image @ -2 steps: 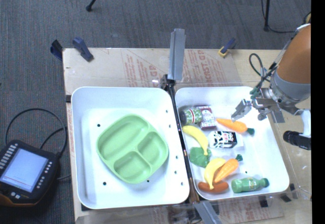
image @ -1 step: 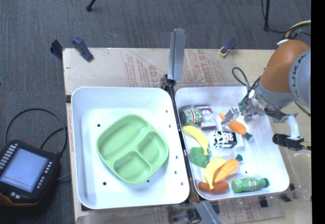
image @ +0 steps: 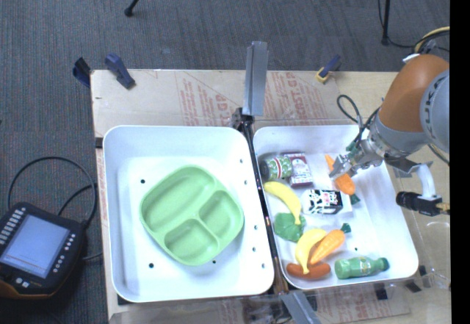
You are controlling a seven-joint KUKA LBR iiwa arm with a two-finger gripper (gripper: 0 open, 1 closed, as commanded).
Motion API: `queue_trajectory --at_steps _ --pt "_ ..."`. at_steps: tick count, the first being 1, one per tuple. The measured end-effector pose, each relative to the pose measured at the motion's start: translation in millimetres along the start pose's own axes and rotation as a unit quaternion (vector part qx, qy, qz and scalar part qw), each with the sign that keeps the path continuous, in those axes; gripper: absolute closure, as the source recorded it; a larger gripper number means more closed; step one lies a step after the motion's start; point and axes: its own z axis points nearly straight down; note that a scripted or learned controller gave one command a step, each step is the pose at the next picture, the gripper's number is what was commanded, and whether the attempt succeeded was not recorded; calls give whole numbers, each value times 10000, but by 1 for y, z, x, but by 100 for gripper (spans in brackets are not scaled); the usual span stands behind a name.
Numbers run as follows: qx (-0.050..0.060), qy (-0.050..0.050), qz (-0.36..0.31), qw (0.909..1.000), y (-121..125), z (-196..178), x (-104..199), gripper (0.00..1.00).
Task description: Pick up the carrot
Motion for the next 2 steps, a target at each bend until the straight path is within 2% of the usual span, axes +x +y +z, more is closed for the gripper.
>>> queue_trajectory --at_steps 1,2 --pt "-7 -13 1359 9907 5 -97 24 100" --pt "10 -8 2763 9611 -15 -115 54 100"
